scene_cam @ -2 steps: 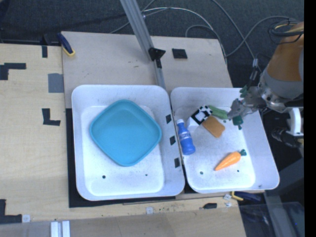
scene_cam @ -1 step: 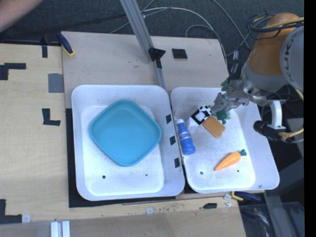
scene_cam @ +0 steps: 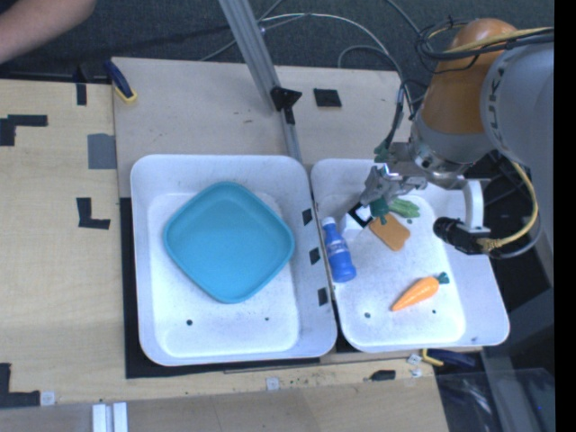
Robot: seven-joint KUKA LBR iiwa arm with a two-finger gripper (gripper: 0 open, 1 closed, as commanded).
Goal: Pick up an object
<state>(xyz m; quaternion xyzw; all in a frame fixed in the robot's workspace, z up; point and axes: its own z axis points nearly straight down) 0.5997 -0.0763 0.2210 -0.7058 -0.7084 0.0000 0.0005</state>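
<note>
Two white bins sit on my surface. My pincer [scene_cam: 382,198] hovers in the right bin [scene_cam: 468,327]; its state I cannot tell. Orange block [scene_cam: 391,233] lies just beside it, toward me.

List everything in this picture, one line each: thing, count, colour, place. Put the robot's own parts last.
bins: two, white, side by side on the bench
plate: one, light blue, squarish, in the left bin
bottle: one, blue with a white cap, lying at the left edge of the right bin
carrot: one, orange with a green top, lower part of the right bin
orange-brown piece: one, upper middle of the right bin, just below the gripper
green piece: one, beside the gripper, kind unclear
bench: one, pale wood, with black tape marks
arm: one, grey with an orange band, over the right bin
gripper: one, low over the orange-brown piece
</note>
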